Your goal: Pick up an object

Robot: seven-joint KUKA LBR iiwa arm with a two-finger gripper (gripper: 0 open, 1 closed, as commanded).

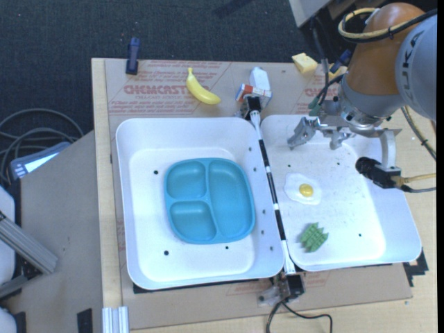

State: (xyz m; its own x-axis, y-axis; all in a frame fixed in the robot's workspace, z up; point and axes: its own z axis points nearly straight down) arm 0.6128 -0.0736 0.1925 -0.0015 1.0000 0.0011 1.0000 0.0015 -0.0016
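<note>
From the camera above the bench, the arm (388, 54) reaches in from the right and hangs over the far end of the right bin (388, 245). Its gripper (318, 133) points down with both fingers spread apart, one finger (300, 132) toward the divider and the other toward the bin's middle. Nothing sits between them; the white floor shows in the gap, so the claw is open and holds nothing.

Two things lie in that right bin, either of which could serve the task. A fried egg (303, 189) lies near the middle of the floor, nearer the camera than the gripper and apart from it. A small green piece (313, 236), probably a toy vegetable, lies closer still to the near rim. The left bin (132, 144) holds a blue divided plate (208, 200). Outside the bins, a banana (201, 89) rests on the cardboard behind the left bin.

As I judge it, the step in hand is the approach, with no grasp yet made. The egg is the closest target. The next move calls for bringing the open fingers over it, lowering to the bin floor and closing; the egg looks flat, so it may slip from a pinch.
</note>
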